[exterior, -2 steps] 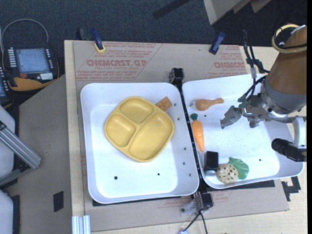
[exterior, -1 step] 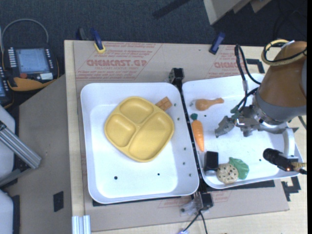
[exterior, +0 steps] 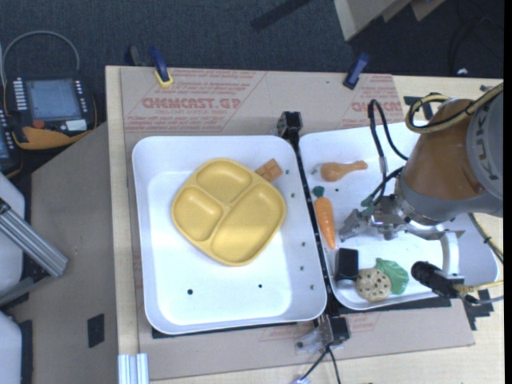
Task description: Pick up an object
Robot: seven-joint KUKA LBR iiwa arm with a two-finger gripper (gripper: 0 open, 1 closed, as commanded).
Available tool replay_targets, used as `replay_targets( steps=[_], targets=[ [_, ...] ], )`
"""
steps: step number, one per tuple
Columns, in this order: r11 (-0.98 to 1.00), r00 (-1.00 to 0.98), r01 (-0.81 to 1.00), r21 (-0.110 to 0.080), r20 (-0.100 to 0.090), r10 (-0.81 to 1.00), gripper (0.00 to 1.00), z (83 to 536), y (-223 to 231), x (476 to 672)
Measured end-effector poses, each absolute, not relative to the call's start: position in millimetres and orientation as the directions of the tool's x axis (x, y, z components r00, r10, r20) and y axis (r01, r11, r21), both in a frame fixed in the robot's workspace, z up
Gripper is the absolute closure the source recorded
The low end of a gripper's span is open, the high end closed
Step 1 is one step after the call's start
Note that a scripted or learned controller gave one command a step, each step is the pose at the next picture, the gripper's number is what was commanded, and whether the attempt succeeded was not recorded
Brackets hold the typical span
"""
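Over the right bin [exterior: 480, 250], the arm's wrist hides the jaws [exterior: 382, 224], so their spread cannot be told.

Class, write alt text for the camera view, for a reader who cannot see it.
A grey robot arm reaches over the right white bin, which holds a toy carrot, drumstick, cookie and green piece. The left bin holds a yellow divided plate.

Teach pendant [exterior: 50, 106] on floor at left, blue clamps [exterior: 162, 66], possibly cardboard sheet [exterior: 240, 94]
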State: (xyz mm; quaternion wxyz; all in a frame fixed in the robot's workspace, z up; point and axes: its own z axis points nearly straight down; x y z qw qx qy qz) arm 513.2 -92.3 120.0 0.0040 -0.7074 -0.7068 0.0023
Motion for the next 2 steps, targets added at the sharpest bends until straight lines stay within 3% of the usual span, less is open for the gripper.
replay_targets(
  steps=[1, 2],
  targets=[
    [-0.002, 0.002, 1.0, 0.001, 0.0, 1.0, 0.0, 86, -93, 514.3],
    [-0.002, 0.002, 1.0, 0.012, 0.0, 1.0, 1.0, 100, -92, 517.5]
  ],
)
